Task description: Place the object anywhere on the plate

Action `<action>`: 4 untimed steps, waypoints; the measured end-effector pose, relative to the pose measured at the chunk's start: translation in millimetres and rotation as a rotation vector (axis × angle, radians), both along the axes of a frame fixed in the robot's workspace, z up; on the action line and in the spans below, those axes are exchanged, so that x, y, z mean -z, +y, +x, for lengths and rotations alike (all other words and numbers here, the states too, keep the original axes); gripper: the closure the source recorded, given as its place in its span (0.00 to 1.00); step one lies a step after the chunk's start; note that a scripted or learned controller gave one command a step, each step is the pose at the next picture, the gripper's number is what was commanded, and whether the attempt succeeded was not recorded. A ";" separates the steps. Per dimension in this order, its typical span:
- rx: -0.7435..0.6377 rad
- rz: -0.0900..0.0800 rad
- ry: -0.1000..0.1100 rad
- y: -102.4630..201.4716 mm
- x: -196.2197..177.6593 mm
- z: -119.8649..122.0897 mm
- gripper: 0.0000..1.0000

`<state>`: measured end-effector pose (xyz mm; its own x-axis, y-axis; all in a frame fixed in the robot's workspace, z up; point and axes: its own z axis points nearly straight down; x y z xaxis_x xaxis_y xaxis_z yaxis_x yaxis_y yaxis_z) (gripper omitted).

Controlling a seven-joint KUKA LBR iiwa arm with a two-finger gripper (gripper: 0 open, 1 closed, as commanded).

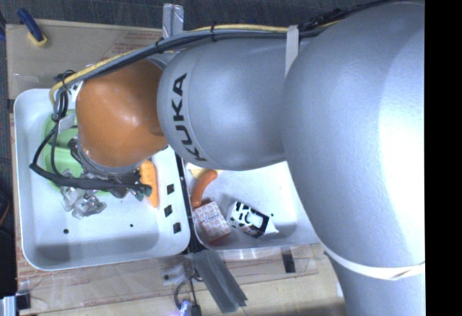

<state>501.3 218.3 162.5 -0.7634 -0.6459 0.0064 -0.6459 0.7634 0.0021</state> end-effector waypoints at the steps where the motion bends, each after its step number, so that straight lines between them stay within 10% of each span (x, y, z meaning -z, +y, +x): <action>1: -0.137 0.003 -0.005 -14.8 -40.1 7.4 1.00; 2: -0.345 0.003 -0.001 -15.5 -25.5 4.0 1.00; 4: -1.219 0.009 0.002 -7.9 -23.3 5.4 1.00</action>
